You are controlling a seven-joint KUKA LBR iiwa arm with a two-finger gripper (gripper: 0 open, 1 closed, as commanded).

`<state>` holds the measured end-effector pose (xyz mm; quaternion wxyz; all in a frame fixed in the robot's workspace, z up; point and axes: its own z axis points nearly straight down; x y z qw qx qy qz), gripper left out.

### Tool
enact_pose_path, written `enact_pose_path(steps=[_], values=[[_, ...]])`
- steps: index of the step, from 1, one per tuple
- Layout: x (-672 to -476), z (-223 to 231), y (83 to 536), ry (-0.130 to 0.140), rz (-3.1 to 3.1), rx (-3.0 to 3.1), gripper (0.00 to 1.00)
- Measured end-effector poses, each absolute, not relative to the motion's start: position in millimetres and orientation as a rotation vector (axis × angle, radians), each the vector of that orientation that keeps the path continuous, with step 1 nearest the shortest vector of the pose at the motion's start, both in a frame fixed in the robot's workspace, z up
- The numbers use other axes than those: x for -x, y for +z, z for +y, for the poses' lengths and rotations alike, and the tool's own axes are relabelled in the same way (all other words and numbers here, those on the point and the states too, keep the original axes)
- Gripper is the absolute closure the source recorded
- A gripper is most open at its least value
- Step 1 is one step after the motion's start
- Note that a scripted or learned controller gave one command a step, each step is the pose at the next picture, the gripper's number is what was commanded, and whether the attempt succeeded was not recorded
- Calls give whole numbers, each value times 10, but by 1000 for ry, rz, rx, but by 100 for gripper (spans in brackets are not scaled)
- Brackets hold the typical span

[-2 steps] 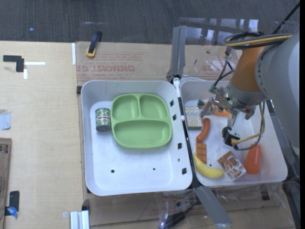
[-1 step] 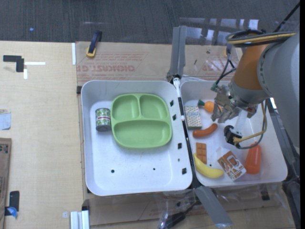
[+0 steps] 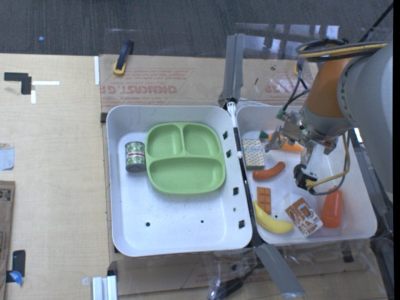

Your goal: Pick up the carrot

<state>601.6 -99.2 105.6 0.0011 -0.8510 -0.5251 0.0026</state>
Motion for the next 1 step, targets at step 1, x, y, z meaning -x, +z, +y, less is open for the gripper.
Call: enact_pose_path(steps=[1], values=[[-6011, -1009, 1144, 11, -1645, 2673, 100]])
